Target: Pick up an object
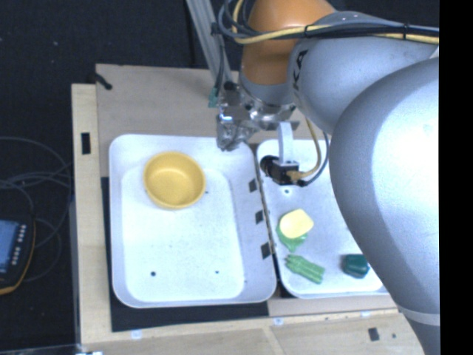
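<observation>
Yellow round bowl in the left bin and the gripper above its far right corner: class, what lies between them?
In the camera view, only bare white bin floor lies between the yellow round bowl and the gripper.

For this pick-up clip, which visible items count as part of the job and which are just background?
Job items:
gripper, over the left bin's far edge
yellow bowl, left bin
yellow-green piece, right bin
green ridged piece, right bin
dark green piece, right bin

Background:
left bin
right bin
handheld screen, beside the bench
</observation>
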Tool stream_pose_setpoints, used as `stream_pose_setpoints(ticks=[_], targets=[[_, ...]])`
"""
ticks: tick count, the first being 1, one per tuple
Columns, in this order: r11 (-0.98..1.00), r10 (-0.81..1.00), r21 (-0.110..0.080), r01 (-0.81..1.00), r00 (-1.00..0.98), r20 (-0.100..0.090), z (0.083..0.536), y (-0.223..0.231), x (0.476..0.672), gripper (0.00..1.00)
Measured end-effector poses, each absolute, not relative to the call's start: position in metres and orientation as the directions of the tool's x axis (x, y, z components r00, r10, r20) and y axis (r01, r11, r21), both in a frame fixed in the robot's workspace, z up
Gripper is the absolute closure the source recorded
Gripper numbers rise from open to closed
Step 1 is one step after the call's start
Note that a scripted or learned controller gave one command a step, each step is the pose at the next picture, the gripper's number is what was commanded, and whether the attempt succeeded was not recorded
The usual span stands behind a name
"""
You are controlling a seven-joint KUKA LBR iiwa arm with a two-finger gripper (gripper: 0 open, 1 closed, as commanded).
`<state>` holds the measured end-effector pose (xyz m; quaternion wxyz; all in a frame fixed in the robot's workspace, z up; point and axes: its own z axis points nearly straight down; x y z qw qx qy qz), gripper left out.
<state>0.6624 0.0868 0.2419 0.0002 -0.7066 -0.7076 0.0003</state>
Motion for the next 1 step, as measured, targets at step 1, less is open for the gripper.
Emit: stream_pose_setpoints(ticks=[1], targets=[[0.000, 1.000, 0.001, 1.000, 0.000, -0.001, 0.2428, 0.0854, 0.6627, 0.00]])
